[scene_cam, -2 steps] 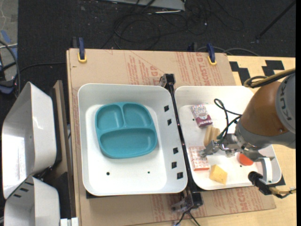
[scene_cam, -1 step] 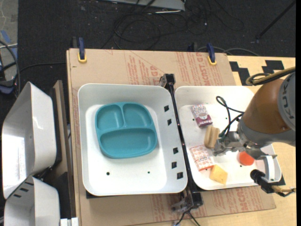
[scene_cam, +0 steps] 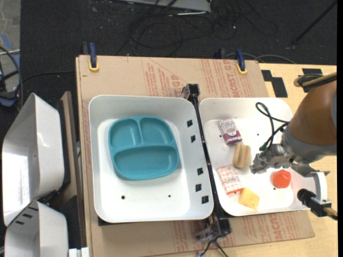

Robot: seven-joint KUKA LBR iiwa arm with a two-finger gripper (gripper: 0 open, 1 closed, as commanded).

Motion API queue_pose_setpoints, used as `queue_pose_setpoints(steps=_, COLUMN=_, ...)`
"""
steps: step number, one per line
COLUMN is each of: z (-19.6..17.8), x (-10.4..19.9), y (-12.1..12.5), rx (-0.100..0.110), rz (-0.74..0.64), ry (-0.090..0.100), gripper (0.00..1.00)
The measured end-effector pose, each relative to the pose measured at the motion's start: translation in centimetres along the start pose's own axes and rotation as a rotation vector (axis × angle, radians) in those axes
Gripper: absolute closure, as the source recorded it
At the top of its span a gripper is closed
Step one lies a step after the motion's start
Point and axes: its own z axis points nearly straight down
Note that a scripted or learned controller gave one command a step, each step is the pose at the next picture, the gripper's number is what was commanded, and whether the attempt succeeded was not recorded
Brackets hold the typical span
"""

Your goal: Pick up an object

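The right bin holds several small objects. A purple-and-white packet lies near its back. A tan cylinder sits in the middle. Toward the front lie a red-and-white packet and a yellow wedge. An orange-red round piece rests at the right. My gripper hangs low over the bin, between the tan cylinder and the orange-red piece, close to both. Nothing shows between its fingers.
The left bin holds a teal divided plate. A black cable loops over the right bin's back right. The arm's orange band and a white part overhang the right bin's right edge.
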Motion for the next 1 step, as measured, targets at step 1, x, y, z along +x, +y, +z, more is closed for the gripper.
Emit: queue_pose_setpoints(steps=1, z=-4.99, x=0.31, y=-0.83, rx=-0.001, rz=-0.003, ry=0.000, gripper=1.00)
